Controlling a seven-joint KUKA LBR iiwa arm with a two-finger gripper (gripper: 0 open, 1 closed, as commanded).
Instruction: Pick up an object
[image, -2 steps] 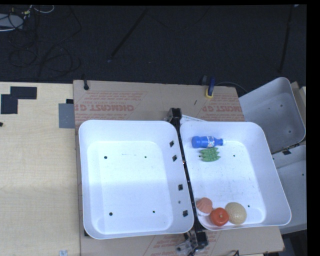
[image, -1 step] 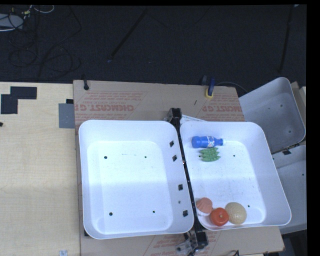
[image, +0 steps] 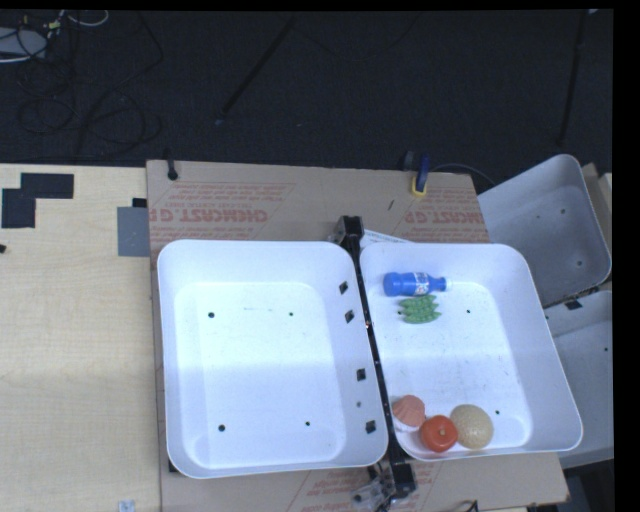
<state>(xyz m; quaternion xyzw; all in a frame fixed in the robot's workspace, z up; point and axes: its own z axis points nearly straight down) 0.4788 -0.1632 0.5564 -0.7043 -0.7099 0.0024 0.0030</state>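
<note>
The right bin (image: 530, 330) holds a blue bottle with a white cap (image: 412, 284) lying on its side near the back wall. Just in front of it lies a small green leafy piece (image: 420, 310). At the bin's front edge sit a pinkish shell-like piece (image: 407, 410), a red tomato-like ball (image: 438, 433) and a tan round object (image: 472, 425), close together.
The left bin (image: 180, 330) stands beside the right one, joined by a black clip strip (image: 362, 330). Both rest on a cardboard sheet (image: 260, 205) on a wooden bench. A grey metal panel (image: 555, 220) stands at the right.
</note>
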